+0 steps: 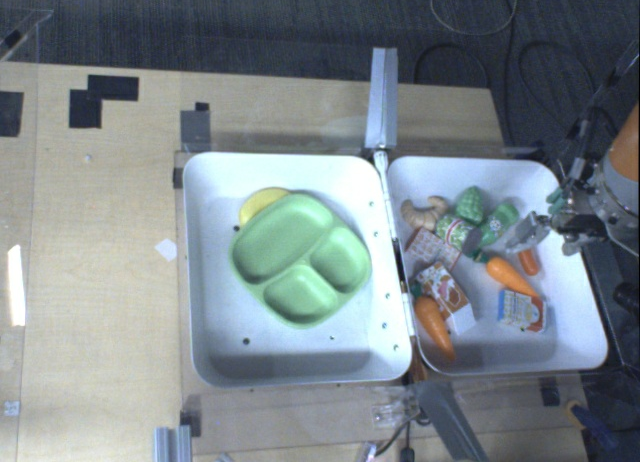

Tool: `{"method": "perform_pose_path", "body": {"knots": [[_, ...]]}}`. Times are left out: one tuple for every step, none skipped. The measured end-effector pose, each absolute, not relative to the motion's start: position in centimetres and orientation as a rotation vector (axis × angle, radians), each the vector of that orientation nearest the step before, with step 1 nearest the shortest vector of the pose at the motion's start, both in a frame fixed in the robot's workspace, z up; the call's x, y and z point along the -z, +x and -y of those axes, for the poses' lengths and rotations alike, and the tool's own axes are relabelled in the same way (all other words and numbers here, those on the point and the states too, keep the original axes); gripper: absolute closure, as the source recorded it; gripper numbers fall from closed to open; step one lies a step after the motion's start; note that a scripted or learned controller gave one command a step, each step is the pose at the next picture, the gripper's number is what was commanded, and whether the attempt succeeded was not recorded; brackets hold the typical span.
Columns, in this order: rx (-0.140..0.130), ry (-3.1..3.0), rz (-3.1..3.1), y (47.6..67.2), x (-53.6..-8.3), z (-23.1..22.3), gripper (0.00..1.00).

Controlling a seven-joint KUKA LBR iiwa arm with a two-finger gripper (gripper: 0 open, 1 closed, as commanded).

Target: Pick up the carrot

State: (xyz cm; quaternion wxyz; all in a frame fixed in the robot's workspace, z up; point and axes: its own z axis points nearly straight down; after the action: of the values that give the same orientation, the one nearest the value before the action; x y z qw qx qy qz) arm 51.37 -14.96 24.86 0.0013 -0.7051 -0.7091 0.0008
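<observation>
The tapered orange plastic carrot (509, 273) lies in the right-hand white bin (575, 350), right of centre, its thick end just beside a small red-orange piece (529, 262). The gripper (522, 235) sits just above it; whether its fingers are apart or together cannot be told. A second orange carrot-shaped toy (433, 326) lies against the bin's left wall. Printed cartons (522, 310) and green toys (470, 205) crowd the middle; bare floor remains along the lower right edge. The left bin (205, 280) holds a smooth green sectioned plate (301, 259).
</observation>
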Motion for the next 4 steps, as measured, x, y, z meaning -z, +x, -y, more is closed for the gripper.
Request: {"method": "perform_pose_path", "body": {"knots": [[0.034, -2.287, 2.190, 50.7, -12.1, 11.9, 0.00], [0.050, -2.240, 2.286, 50.5, -11.0, 10.6, 0.00], [0.005, -2.227, 2.232, 53.2, -8.7, 18.8, 0.00], [0.008, -2.223, 2.233, 53.4, -9.6, 18.6, 1.00]]}}
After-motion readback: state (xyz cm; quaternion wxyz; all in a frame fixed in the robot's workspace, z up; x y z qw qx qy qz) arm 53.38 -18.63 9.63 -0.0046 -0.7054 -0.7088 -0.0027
